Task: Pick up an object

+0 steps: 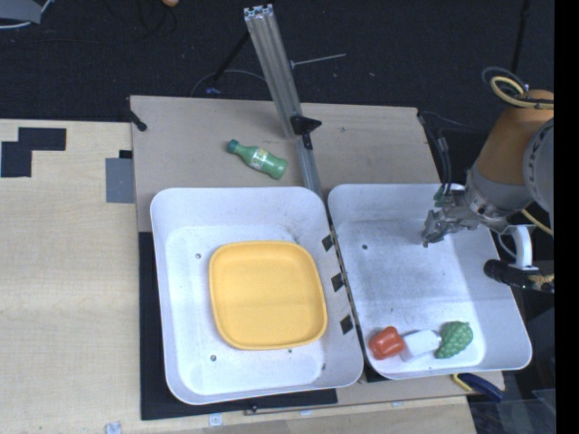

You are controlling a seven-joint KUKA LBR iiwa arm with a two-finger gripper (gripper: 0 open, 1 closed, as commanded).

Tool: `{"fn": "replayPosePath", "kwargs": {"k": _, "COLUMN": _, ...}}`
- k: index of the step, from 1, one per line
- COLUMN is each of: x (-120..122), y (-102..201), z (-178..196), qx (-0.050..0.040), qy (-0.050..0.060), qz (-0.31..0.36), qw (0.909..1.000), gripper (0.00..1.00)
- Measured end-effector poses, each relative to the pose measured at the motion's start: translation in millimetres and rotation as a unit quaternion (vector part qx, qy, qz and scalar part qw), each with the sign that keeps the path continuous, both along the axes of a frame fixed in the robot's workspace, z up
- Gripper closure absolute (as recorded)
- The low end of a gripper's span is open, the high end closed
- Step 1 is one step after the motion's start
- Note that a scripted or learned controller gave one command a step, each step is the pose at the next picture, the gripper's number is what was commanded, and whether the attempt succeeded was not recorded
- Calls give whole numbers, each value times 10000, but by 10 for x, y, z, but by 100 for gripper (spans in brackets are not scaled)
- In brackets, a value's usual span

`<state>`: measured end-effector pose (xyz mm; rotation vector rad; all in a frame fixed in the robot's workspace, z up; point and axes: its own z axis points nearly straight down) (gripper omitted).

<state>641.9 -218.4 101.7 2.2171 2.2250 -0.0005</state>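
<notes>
White plastic bins, two of them: the left bin (172, 242) holds one yellow plate (268, 294); the right bin (407, 278) holds three things at its near edge: one red pepper (386, 342), one white block (420, 344), one green bunch (455, 338). One green bottle (258, 159) lies behind. The gripper (438, 229) hangs well apart from them.

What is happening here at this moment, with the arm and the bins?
The gripper hangs over the far part of the right bin and holds nothing that I can see. A red object, a white object and a green object lie at that bin's near edge. The left bin holds a yellow plate. A green bottle lies on the bench behind.
</notes>
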Motion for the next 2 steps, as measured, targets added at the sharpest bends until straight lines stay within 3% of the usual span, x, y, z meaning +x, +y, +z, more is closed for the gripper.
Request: {"fn": "replayPosePath", "kwargs": {"k": 2, "x": 115, "y": 70, "z": 1022, "qx": 0, "qy": -15, "qz": -18, "qw": 10000, "gripper": 100}}
